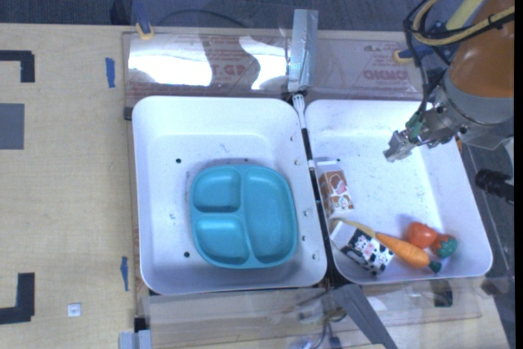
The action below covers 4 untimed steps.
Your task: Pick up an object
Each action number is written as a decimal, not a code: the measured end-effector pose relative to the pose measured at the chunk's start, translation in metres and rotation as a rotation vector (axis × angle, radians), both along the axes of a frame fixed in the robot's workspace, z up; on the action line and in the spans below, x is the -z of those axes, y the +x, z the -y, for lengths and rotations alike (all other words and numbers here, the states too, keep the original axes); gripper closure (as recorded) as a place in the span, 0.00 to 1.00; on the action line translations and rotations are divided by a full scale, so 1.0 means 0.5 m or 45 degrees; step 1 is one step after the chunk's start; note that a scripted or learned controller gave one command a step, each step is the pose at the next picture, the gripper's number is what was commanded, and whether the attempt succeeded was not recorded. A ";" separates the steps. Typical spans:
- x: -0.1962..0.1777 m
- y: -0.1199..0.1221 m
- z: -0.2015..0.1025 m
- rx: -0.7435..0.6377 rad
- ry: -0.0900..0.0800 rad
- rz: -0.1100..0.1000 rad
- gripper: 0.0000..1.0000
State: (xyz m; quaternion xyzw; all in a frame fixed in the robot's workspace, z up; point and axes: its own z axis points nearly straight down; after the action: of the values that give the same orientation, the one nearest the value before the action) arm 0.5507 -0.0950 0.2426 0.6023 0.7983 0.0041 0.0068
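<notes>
I see a turquoise plate [243, 215] in the white left bin [155, 176]; right bin [359, 127] white: orange carrot [402, 249], red tomato [422, 234], black-and-white cow-patterned piece [368, 252].

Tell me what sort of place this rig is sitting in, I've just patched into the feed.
Most likely a robotics lab's bin-picking bench, not a home or kitchen. Two white bins sit side by side on a taped-up wooden bench, holding toy items: a blue divided plate, a toy carrot. The gripper hangs above the right bin.

The arm [484, 69] ran off the edge at 3 o'clock; the gripper [400, 147] was too small to read.
</notes>
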 end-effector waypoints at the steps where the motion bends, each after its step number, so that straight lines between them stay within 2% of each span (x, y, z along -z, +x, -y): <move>1: -0.075 -0.098 -0.071 -0.212 0.001 -0.019 1.00; 2: -0.154 -0.122 -0.137 -0.256 0.000 -0.012 1.00; 3: -0.267 -0.140 -0.160 -0.519 -0.005 -0.011 1.00; 4: -0.179 -0.099 -0.198 -0.649 -0.002 -0.022 1.00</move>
State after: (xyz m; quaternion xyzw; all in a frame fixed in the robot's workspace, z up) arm 0.5009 0.0040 0.3319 0.3815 0.9244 -0.0003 -0.0007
